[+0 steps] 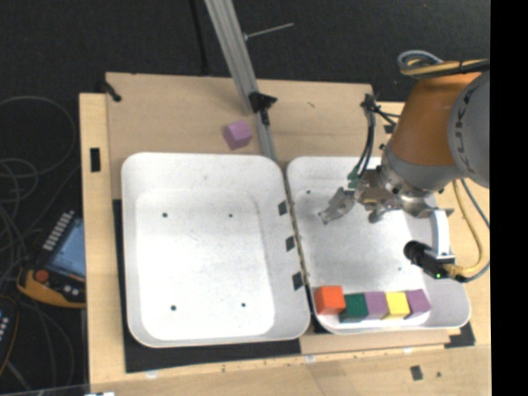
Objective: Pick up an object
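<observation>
Currently: hand [356, 207] over right bin [363, 246], fingers apart, gripping nothing | five blocks [373, 304] rowed along bin's near wall | purple cube [238, 134] on tabletop [181, 114] behind left bin [206, 246], beside slanted rail [235, 48].

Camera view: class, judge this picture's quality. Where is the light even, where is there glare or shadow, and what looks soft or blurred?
Camera view: light falls evenly, and the two white bins read bright without hard glare; the floor around the bench is dark; the gripper looks soft and slightly blurred, while the row of coloured blocks at the right bin's near edge is clearer; shadows are faint.
</observation>
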You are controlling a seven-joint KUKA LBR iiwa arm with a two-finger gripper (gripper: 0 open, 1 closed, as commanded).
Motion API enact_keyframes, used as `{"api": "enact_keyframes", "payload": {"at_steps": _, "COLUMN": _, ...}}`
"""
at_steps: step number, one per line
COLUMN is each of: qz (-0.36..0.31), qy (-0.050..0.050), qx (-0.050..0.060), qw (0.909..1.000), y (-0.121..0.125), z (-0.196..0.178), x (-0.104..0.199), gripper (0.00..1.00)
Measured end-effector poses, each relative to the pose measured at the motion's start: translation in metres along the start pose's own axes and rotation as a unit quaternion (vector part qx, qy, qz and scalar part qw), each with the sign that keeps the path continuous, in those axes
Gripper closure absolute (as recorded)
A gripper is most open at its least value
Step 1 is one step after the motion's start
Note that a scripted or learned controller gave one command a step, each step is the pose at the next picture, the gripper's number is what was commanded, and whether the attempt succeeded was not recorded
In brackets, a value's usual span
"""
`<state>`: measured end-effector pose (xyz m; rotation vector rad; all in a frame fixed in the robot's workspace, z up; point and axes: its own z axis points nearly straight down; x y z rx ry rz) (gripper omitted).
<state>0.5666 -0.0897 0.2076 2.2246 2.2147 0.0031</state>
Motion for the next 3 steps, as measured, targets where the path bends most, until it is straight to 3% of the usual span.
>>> {"api": "enact_keyframes", "payload": {"at_steps": 1, "qz": -0.004, "qy": -0.001, "qx": -0.004, "qw": 1.0, "y": 0.013, "z": -0.113, "x": -0.003, "gripper": 0.0}}
{"api": "enact_keyframes", "payload": {"at_steps": 2, "qz": -0.004, "qy": 0.0, "qx": 0.005, "qw": 1.0, "y": 0.052, "z": 0.016, "x": 0.013, "gripper": 0.0}}
{"api": "enact_keyframes", "payload": {"at_steps": 3, "qz": 0.001, "qy": -0.002, "qx": 0.004, "qw": 1.0, "y": 0.07, "z": 0.103, "x": -0.078, "gripper": 0.0}}
